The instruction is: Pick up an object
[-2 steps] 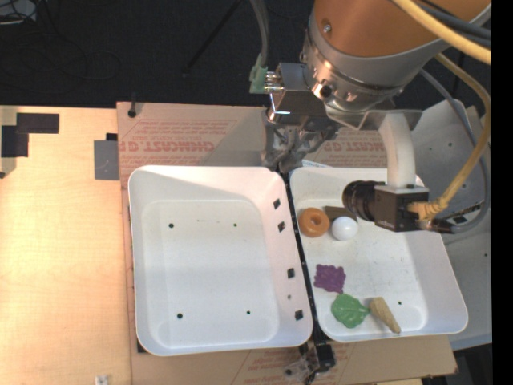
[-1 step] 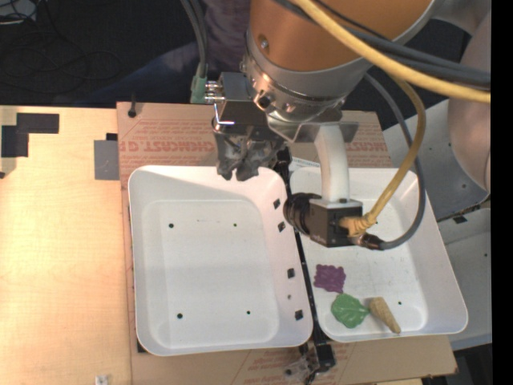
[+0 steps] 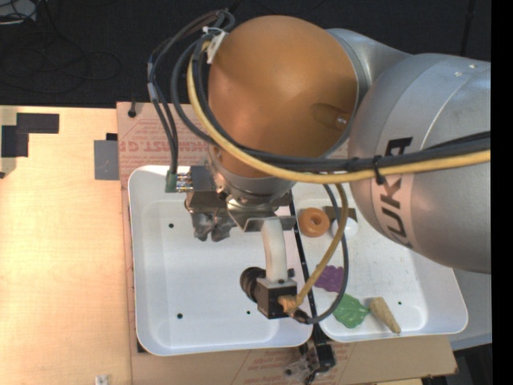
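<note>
My gripper [image 3: 211,226] hangs below the orange wrist band over the upper middle of the left bin [image 3: 160,295], above bare white floor. In the right bin [image 3: 437,315] lie an orange ring [image 3: 313,222] near the divider, a purple piece [image 3: 330,277] lower down, a green lump [image 3: 350,311] and a tan cone-shaped piece [image 3: 384,314] near the front wall. I see no object at the gripper. The arm's bulk hides the back of both bins.
A white and dark fitting [image 3: 271,283] with a yellow cable hangs from the wrist over the left bin's right side. Plywood bench [image 3: 56,255] lies to the left. Cardboard [image 3: 152,135] lies under the bins' back edge.
</note>
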Controlling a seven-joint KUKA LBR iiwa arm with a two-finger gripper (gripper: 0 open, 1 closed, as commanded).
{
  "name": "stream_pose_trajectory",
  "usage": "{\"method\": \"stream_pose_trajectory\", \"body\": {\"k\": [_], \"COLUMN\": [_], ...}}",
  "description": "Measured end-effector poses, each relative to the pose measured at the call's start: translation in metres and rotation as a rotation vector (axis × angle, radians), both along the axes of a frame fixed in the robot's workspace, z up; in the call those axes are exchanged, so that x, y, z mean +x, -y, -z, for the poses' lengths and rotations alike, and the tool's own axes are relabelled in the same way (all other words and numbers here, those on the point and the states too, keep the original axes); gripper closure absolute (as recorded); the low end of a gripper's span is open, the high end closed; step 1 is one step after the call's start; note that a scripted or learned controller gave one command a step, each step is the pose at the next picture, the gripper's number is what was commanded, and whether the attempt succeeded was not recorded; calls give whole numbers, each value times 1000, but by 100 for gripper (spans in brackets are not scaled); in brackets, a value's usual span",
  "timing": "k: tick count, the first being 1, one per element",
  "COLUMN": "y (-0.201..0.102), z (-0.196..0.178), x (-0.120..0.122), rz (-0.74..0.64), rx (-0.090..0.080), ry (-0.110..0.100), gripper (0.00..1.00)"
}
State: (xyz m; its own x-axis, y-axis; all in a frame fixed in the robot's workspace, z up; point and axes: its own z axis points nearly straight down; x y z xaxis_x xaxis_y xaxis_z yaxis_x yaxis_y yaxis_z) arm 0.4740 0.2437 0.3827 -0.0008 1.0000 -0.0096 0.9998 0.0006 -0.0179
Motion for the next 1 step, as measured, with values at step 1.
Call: {"method": "stream_pose_trajectory", "body": {"k": [1], "y": [0], "z": [-58], "x": [52], "rz": [1], "rx": [9], "ry": [19], "gripper": [100]}}
